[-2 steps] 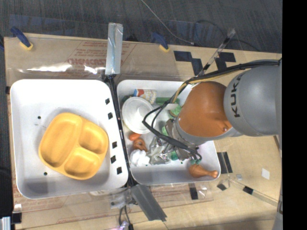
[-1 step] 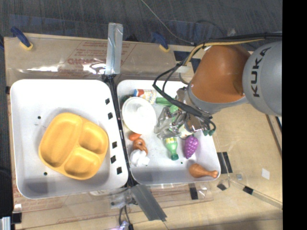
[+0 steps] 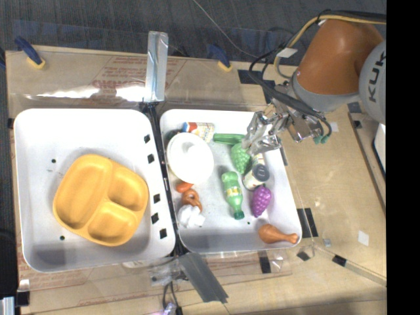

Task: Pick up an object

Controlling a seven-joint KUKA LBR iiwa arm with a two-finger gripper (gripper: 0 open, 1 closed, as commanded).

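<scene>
Gripper (image 3: 262,138) partly hides green grapes (image 3: 240,157).

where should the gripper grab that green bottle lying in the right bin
Grip the green bottle across its body near the middle, coming straight down from above, fingers closing across its width. It lies flat on the bin floor, long axis running roughly near to far, with bare floor to its left. The purple grapes lie close on the right, so that finger has less room.

Floor: dark grey carpet (image 3: 98,2) lay beyond the far edge.
Surface: tan wood (image 3: 341,195), marked with black tape.
</scene>
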